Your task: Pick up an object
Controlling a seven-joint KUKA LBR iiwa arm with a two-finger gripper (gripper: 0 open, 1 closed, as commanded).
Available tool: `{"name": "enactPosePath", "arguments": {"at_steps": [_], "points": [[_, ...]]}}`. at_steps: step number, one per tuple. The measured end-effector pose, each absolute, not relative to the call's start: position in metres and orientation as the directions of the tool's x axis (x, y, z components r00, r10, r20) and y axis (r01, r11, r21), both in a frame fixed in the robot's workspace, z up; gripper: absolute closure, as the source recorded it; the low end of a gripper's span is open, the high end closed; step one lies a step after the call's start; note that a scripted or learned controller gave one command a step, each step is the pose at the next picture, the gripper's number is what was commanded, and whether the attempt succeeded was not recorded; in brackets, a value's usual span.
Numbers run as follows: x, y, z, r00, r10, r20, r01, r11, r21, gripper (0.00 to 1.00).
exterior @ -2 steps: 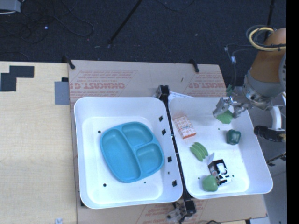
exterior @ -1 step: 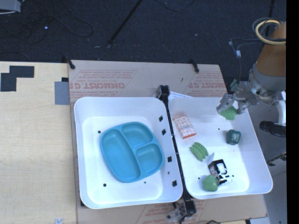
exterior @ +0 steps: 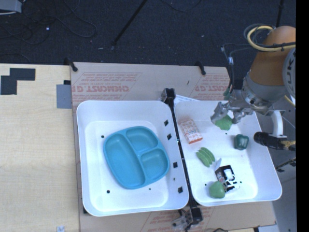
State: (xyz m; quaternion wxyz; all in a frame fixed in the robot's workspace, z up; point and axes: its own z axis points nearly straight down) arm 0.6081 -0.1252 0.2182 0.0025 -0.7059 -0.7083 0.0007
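Green rounded object (exterior: 224, 123) between gripper (exterior: 223, 116) jaws

The gripper (exterior: 225, 116) hangs over the right bin (exterior: 260, 170) with a small green piece (exterior: 224, 123) between its fingers. Below lie a green pod (exterior: 206, 156), an orange packet (exterior: 190, 130) and a dark green pepper (exterior: 241, 141). The left bin (exterior: 91, 134) holds a blue divided tray (exterior: 135, 155).

Small light-green obj (exterior: 224, 123), rounded, sits between the gripper (exterior: 222, 117) fingers at approx 1 o'clock of the right bin (exterior: 270, 187), up near its far edge. It sits apart from the bin's other items, which lie toward 6 o'clock.
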Motion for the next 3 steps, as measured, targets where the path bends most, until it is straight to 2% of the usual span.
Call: {"name": "enactPosePath", "arguments": {"at_steps": [1,2,3], "points": [[0.607,-0.077,0.219,-0.003,1.000,0.003,1.000,0.003,-0.004,1.00],[0.591,-0.020,0.219,-0.004,1.000,0.003,1.000,0.004,-0.005,1.00],[0.592,0.024,0.217,-0.004,1.000,0.002,1.000,0.004,-0.004,1.00]]}}
